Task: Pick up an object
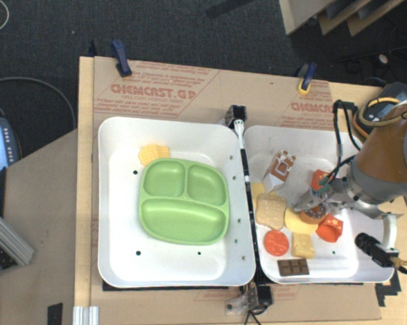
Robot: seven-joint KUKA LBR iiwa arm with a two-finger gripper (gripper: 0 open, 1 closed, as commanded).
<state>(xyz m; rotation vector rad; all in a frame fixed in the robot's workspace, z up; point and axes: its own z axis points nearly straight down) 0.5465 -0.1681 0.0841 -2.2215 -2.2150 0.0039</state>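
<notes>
Left bin [111, 187]: green divided plate [184, 201] at centre, a yellow piece [153, 153] touching its upper left corner. Right bin [288, 140]: toy foods crowded together, among them tan bread slice [270, 211], red tomato round [276, 242], brown chocolate bar [293, 267], red cup [329, 228]. Gripper [314, 204] down among these, just beside the red cup. Jaws: cannot tell whether apart or together. Reaching step, seemingly; nothing visibly held. Next: close on one piece, then lift straight up.
</notes>
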